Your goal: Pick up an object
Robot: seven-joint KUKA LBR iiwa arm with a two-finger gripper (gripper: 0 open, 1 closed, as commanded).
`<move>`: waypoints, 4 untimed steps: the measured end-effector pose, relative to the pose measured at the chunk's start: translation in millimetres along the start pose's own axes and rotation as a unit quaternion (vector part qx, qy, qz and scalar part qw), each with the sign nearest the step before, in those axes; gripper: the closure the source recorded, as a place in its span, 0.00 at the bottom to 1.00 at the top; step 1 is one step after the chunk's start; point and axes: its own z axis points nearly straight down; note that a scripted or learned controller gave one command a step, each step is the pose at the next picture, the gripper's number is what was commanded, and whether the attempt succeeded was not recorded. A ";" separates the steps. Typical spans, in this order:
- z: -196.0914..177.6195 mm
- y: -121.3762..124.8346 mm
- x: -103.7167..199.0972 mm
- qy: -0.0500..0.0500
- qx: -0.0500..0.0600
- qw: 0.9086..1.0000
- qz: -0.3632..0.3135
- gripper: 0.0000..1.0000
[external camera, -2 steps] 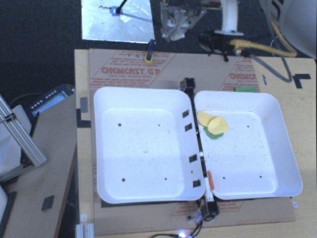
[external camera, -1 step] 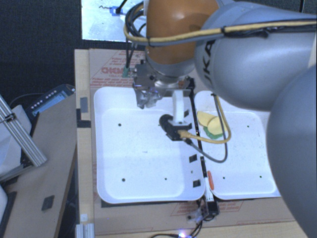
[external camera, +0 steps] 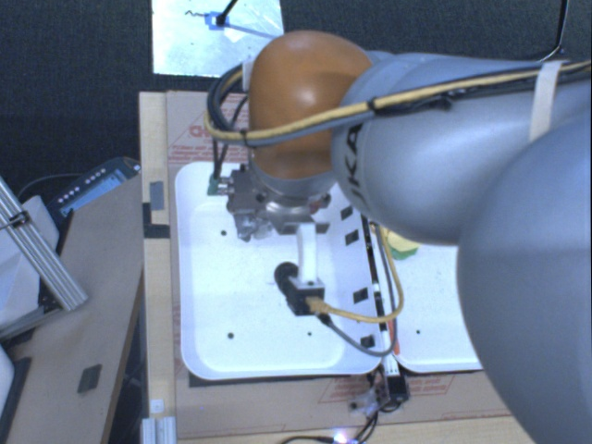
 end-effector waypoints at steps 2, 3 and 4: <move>-5.2 -49.6 -72.3 0.001 -0.006 1.000 0.005 1.00; -35.6 -54.0 -102.1 0.001 -0.006 1.000 0.004 1.00; -265.6 -55.8 -76.7 0.004 -0.013 1.000 0.000 1.00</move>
